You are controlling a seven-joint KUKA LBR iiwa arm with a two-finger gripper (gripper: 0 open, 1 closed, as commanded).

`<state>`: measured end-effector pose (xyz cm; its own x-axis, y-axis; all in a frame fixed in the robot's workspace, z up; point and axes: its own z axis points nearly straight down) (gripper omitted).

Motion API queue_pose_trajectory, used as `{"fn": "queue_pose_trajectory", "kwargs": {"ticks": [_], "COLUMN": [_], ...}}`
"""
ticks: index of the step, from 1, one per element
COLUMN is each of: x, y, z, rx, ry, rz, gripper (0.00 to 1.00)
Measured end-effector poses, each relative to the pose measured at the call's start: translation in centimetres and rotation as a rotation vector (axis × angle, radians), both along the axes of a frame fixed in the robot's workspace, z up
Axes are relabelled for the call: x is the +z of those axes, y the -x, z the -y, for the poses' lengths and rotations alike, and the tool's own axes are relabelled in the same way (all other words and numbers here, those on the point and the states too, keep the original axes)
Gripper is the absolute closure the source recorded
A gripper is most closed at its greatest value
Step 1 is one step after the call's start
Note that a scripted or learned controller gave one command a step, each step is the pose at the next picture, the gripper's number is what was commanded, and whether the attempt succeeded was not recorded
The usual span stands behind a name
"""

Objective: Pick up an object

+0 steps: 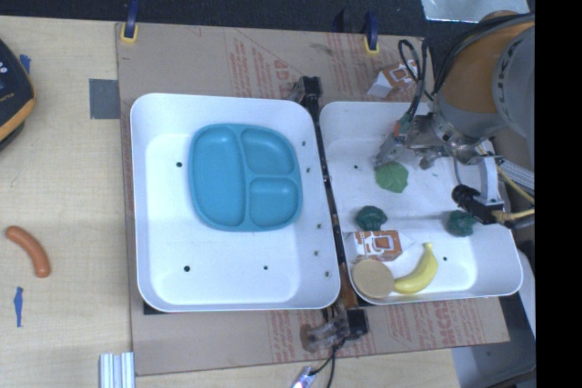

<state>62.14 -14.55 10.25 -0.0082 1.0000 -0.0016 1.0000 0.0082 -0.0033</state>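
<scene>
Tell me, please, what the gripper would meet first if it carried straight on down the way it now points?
Most likely the light green broccoli-like piece, which lies just below the gripper in the right bin. Depth is hard to judge from this slanted view, so it might touch the bin floor beside it instead.

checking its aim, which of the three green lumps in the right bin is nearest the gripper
The lighter green lump, farthest back in the right bin, just under the gripper. The two darker ones lie nearer the banana.
</scene>
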Motion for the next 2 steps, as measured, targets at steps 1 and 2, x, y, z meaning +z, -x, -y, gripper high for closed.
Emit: {"fn": "queue_pose_trajectory", "kwargs": {"ticks": [1, 2], "x": [-1.0, -1.0], "y": [-3.0, -0.8], "z": [-1.5, 1.5], "rx": [-0.003, -0.006], "ry": [-0.002, -0.002], "rz": [0.001, 0.000], "gripper": [0.00, 0.00]}}
